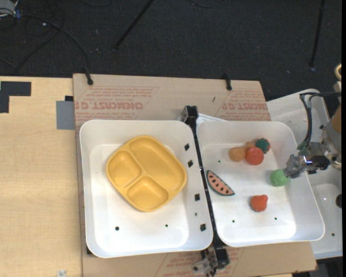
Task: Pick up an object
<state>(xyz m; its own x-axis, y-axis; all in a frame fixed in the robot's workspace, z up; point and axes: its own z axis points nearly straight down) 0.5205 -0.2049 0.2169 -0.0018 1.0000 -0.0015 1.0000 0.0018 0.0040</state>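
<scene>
The right bin (307, 210) holds several small toy foods. A green round piece (278, 178) lies near the bin's right wall, and my gripper (293, 170) hangs right beside it on its upper right side, touching or nearly touching it. Further left lie a watermelon slice (219, 184), a red piece (258, 202), an orange piece (237, 153), a red ball (254, 156) and a dark green piece (262, 145). The arm comes in over the bin's right edge.
The left bin (98, 227) carries a yellow divided plate (146, 172). A black divider (199, 180) with clips runs between the two bins. Cables and the wrist body (320, 154) hang just right of the right bin.
</scene>
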